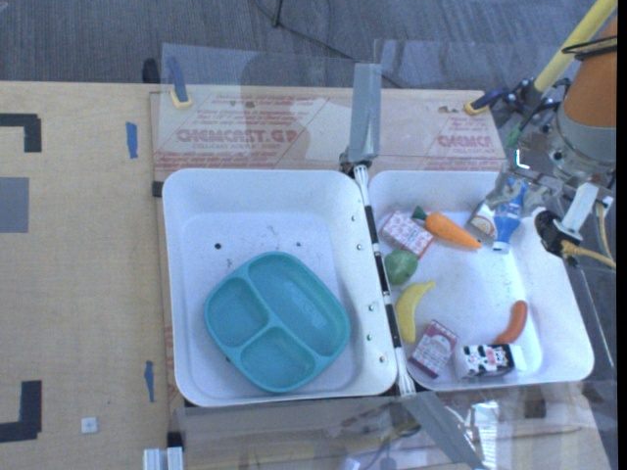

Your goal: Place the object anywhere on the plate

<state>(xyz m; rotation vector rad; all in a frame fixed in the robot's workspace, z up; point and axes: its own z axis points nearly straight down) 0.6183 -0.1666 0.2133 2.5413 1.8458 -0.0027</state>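
- Your bench is a pale wooden top with black and blue tape marks, grey floor behind it, and two shallow white bins side by side.
- In the left white bin you have the teal plastic plate with three compartments, lying flat toward the near side.
- In the right white bin, from its left wall: a pink-and-white carton, a green round vegetable, a yellow banana, a small maroon box, an orange carrot, a black-and-white cow-patterned carton and a reddish sausage.
- Your gripper hangs over the bin's far right corner, just right of the carrot, well apart from the plate.
- A blue-and-white object sits at its tip; you cannot tell whether the fingers clamp it.
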